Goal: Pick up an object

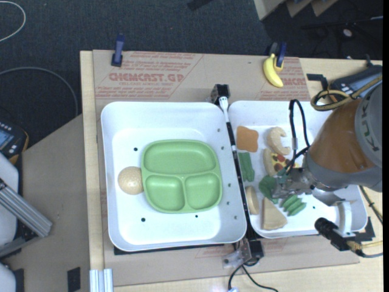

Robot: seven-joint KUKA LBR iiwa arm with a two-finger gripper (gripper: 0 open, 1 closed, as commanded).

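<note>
One claw [281, 186] low in right bin [316, 109], among green toy foods [293, 204]

The hand [281, 186] sits low in the right bin [316, 111], among the toy food [248, 139]. Well left of it, in the left bin [121, 117], lies a divided tray [181, 175], a ball [130, 180] touching the tray's far side. Behind the hand, a banana [273, 72] rests on the bench [182, 72].

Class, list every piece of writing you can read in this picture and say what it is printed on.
"CHEMCAST G P", red letters, on the brown board under the bins.
Smaller red lines above and below it: too blurred to read.
Red print on the board beside the banana: unreadable.
</note>
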